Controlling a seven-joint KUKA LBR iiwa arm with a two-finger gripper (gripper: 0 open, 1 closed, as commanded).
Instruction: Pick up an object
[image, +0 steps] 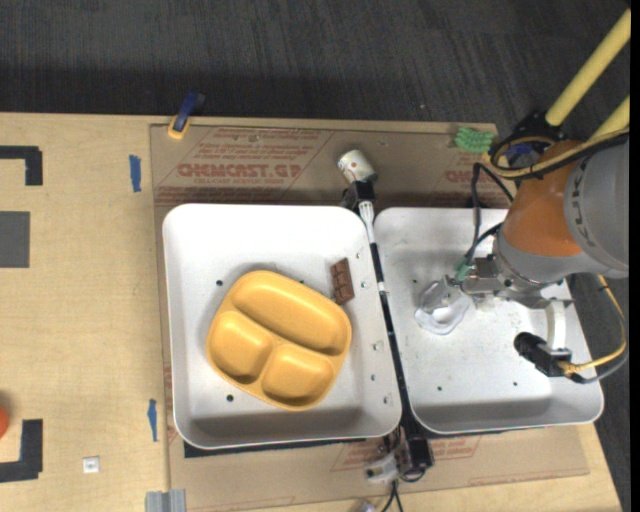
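Observation:
A yellow three-compartment tray (280, 338) lies in the left bin (200, 240). A small brown block (342, 281) rests beside it, close to that bin's right wall. My gripper (440, 298) is low in the right bin (500, 400), at its left-middle, with the grey arm and its orange band (540, 218) reaching in from the right. A pale, translucent small thing (442, 318) sits on the bin floor right under the gripper's tip; I cannot tell whether it is gripped or merely touched.
A raised divider (378, 290) separates the two bins. A black connector with a yellow cable (542, 354) hangs from the arm over the right bin's lower right. A white-headed fixture (353, 165) stands behind the bins, on the brown board.

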